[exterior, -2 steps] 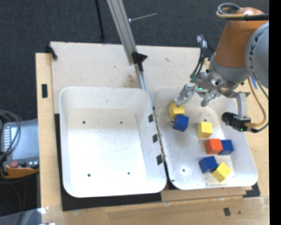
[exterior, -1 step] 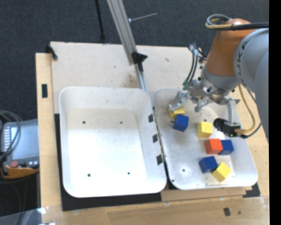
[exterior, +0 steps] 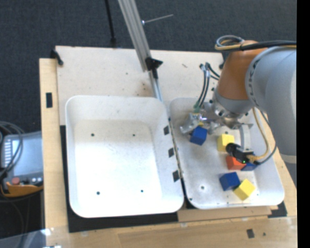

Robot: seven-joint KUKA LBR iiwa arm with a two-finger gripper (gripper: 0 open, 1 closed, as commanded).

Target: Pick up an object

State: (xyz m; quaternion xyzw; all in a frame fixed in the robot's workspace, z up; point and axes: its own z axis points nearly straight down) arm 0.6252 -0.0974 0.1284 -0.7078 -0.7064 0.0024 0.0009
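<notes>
Blue block (exterior: 198, 136) sits between the fingers (exterior: 188, 126); no writing legible.

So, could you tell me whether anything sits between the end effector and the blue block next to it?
Nothing visible does. The end effector sits right at the upper blue block in the right bin, with no other block between them.

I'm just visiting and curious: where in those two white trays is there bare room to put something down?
The left bin is bare across its whole floor. In the right bin, free floor lies along its left wall, below the gripper and blue cube. Its right half is crowded with blocks.
</notes>
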